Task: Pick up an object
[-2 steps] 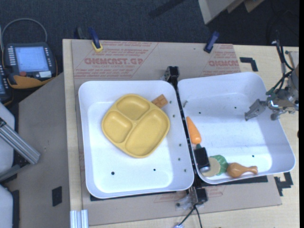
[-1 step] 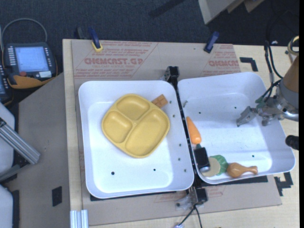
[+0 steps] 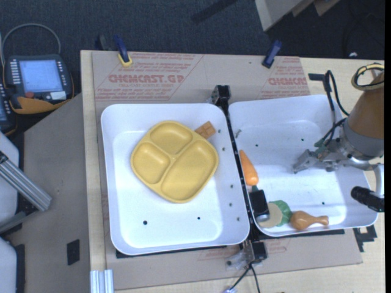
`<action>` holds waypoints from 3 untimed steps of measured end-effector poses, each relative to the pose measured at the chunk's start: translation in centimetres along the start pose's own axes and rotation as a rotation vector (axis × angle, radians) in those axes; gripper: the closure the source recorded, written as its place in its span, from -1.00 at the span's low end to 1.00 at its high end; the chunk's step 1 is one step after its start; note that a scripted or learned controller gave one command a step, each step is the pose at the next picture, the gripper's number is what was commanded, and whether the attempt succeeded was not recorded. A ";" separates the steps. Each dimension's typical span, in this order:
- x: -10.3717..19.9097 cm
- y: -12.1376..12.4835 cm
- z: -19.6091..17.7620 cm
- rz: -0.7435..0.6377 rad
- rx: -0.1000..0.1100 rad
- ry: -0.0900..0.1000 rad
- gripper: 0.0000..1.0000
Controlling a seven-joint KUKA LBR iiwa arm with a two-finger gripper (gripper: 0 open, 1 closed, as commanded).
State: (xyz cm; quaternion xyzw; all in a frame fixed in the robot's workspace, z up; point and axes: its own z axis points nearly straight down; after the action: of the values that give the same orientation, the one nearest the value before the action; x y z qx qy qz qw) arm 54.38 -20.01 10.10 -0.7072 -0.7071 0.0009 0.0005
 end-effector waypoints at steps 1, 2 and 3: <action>-0.2 0.3 -1.6 0.001 -0.011 -0.006 1.00; -0.4 0.3 -5.8 0.000 -0.008 -0.002 1.00; -0.6 1.3 -10.7 -0.002 -0.009 -0.003 1.00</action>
State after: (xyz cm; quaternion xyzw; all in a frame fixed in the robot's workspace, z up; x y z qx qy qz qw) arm 55.75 -20.61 20.80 -0.7065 -0.7077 -0.0012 -0.0038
